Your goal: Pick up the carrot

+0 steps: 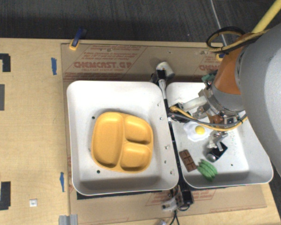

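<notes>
Nearest the camera, in the right bin, a small green ridged piece lies by the front wall, and just to its left sits a brown chocolate-bar piece. I cannot tell for certain where the carrot is. The green piece may be its leafy top, with the root hidden or foreshortened, but that is only a guess.

A little farther back, the gripper hangs low over the bin floor, above and slightly right of the green piece. Its tip is a dark blur, so I cannot tell whether the jaws are released or clenched, and nothing can be seen between them. Just behind it lies a fried egg, close to the wrist cabling.

To do this step well, the target should be confirmed before the arm commits. If the green piece is the target, the jaws should start wide, line up across its narrow side, and come straight down clear of the chocolate piece and the bin wall. The piece is small and ridged, so the grip should be centred to keep it from squirting sideways.

In the left bin, a yellow divided plate lies well apart from all this. Beyond both bins, a blue clamp sits on the tabletop.
</notes>
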